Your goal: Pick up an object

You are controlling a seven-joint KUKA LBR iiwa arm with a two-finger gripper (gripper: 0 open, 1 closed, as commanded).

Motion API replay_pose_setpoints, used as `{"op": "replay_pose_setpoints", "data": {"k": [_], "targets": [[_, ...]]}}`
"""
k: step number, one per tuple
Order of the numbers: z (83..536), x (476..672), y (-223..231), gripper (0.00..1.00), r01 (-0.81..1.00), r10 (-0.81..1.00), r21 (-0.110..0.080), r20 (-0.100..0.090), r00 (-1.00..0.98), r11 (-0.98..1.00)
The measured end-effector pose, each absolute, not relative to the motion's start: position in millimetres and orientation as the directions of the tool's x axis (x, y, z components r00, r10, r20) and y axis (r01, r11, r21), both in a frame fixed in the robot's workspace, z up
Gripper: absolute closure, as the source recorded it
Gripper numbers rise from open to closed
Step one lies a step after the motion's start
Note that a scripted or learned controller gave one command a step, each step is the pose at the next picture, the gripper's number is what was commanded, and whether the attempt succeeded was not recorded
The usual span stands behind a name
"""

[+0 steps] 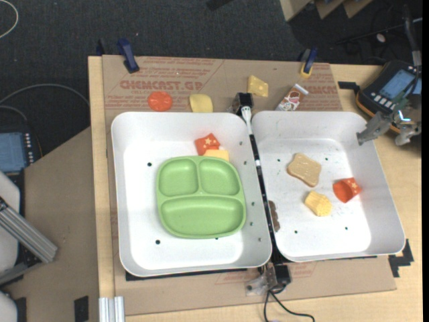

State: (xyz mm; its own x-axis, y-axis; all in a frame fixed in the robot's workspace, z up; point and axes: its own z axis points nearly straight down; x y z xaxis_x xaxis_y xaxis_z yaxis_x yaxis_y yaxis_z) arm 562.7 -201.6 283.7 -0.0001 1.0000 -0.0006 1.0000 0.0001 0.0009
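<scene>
Bins sit side by side under me on the cardboard-covered bench (167, 79): the shallow white left bin (134, 227) and the shallow white right bin (375, 233). My pincer (371, 131) hangs at the right bin's upper right rim, a grey metal tip just over the edge, and I cannot tell from this slant whether it is spread or pressed together; nothing shows between its tips. In the right bin lie three loose pieces: a tan slice of toy bread (304, 169) near the middle, a yellow toy cheese chunk (318, 203) just below it, and a red toy strawberry-like piece (346, 190) to the right of both, none touching my pincer. The left bin holds a pale green plastic divided plate (200, 197) with three compartments, and against its upper rim rest a small red block with a yellow star (208, 143) and a pale orange-yellow piece (216, 155), touching each other. Outside the bins, along the cardboard's far strip, lie an orange-red round disc (160, 100), a pale yellow rounded lump (200, 102), a yellow wedge (257, 86) and a small red-and-white carton (291, 98). Two blue clamps (127, 54) grip the far edge.
</scene>
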Motion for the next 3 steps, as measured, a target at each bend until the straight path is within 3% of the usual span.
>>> {"op": "replay_pose_setpoints", "data": {"k": [1, 2, 3], "targets": [[96.4, 559.1, -216.9, 0.00, 1.000, 1.000, -0.013, 0.007, 0.001, -0.001], [84.6, 526.2, -218.3, 0.00, 1.000, 1.000, -0.001, 0.011, -0.005, 0.005], [95.3, 526.7, -221.1, 1.00, 1.000, 1.000, 0.002, 0.003, -0.003, 0.003]]}}
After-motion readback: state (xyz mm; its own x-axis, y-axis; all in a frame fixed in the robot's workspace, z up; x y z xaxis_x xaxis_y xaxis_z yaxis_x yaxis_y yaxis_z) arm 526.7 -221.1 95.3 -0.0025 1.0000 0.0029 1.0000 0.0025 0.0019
